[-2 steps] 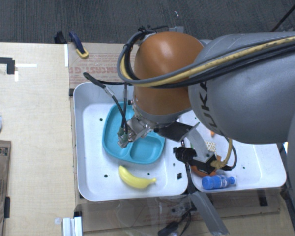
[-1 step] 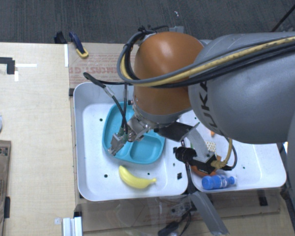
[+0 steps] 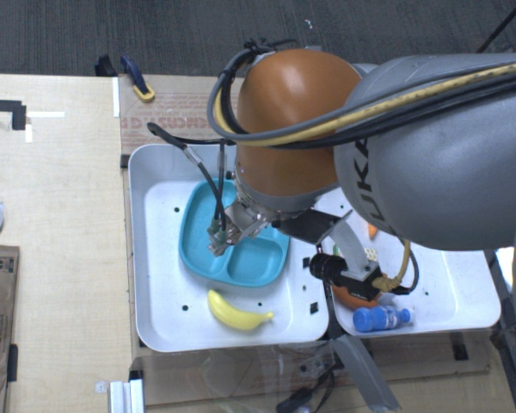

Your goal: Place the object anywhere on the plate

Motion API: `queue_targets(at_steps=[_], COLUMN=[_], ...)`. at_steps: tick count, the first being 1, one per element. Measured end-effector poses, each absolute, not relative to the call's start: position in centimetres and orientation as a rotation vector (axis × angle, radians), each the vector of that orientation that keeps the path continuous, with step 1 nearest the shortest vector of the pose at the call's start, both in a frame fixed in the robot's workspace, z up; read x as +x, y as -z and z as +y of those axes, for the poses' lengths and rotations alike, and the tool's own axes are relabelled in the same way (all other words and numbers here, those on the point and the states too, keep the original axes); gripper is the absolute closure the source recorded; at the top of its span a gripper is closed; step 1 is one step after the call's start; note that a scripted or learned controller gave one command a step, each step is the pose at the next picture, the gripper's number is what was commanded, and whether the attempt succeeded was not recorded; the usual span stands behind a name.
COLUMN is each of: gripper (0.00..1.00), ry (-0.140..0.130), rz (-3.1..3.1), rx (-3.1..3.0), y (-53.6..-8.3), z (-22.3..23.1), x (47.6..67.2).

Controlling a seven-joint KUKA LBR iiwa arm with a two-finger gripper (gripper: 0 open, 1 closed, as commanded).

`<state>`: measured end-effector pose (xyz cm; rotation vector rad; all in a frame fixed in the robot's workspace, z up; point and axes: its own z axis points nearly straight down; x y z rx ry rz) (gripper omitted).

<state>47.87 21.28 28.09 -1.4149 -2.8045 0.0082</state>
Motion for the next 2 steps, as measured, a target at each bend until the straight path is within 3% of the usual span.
queue_targets(at_steps=[1,2], gripper=[1.0,0.0], ry=[-0.006,-0.006], rz=[-2.817,-2.818], rx=[-1.387,-1.387], y=[-24.96,-24.97], z=[20.21,20.21], x=[47.78,47.78])
